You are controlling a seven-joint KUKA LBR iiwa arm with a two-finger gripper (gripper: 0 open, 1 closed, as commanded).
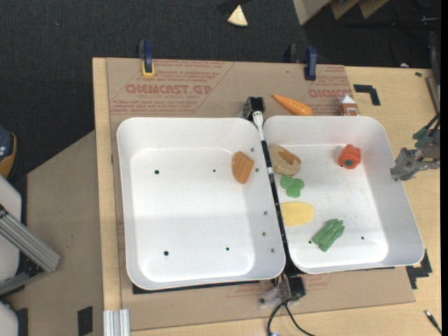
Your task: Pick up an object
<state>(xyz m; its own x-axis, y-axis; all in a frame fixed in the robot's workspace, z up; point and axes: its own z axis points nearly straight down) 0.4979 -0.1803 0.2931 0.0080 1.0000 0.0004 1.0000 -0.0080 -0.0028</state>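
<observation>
The right bin (pixel 392 254) holds a red pepper-like toy (pixel 349 157), a tan lump (pixel 285 161), a small green piece (pixel 292 185), a yellow piece (pixel 297 213) and a long green vegetable (pixel 327 234). An orange-brown piece (pixel 242 166) lies in the left bin (pixel 140 257), close to its right wall. My gripper (pixel 409 163) hangs at the far right, just outside the right bin's right rim. It is level with the red toy and well to the right of it, and it touches none of the objects.
On the cardboard behind the bins lie an orange carrot (pixel 293 105) and a small bottle-like item (pixel 348 106). Two blue clamps (pixel 146 53) (pixel 311 61) hold the board's far edge. A black bracket (pixel 254 107) sits where the two bins meet.
</observation>
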